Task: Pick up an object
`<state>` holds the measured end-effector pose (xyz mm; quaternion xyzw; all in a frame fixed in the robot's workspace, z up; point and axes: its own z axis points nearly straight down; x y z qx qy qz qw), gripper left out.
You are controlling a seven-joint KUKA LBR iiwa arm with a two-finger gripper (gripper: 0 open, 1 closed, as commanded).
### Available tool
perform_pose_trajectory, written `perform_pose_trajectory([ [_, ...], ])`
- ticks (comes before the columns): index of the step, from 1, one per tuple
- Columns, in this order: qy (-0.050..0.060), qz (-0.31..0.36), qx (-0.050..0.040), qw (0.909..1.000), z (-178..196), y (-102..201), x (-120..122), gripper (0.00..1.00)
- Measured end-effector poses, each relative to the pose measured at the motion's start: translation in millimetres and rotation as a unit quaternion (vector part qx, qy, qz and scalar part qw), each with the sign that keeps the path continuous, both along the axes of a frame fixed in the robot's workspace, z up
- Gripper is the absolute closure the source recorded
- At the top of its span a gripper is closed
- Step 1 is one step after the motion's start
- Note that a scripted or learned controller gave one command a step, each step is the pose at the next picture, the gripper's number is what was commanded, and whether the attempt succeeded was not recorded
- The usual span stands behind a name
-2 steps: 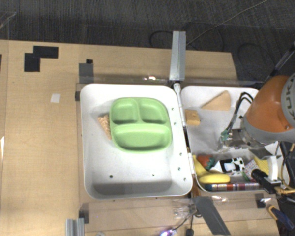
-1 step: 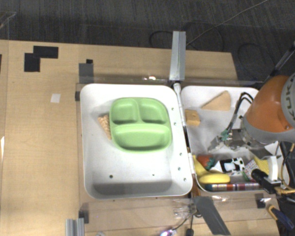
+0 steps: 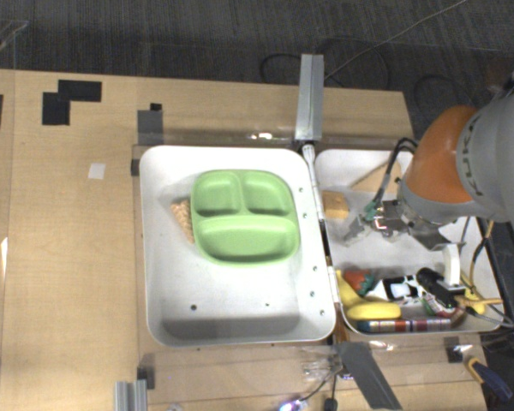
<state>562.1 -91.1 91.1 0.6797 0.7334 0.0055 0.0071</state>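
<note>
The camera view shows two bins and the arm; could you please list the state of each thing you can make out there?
Green plate: right way up, flat in the left bin, compartments bare.
Tan item: partly tucked under the plate's left edge.
Right bin: small things heaped along its near edge.
Yellow item: lying in that heap.
Tool: low over the right bin, nothing seen between its fingers.

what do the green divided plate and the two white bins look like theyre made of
The green divided plate looks like molded plastic with a matte to satin finish: uniform color, soft rounded compartment edges, only faint sheen. The left bin and right bin look like thin white plastic or painted sheet metal, smooth and slightly glossy, with small dark dots like fasteners along the rims; which one is unclear.
</note>
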Motion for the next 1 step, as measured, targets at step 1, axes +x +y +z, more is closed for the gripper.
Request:
perform_pose_trajectory([
  [1, 0.007, 0.049, 0.0005, 0.9988, 93.7, 56.7, 7.3, 0.0],
])
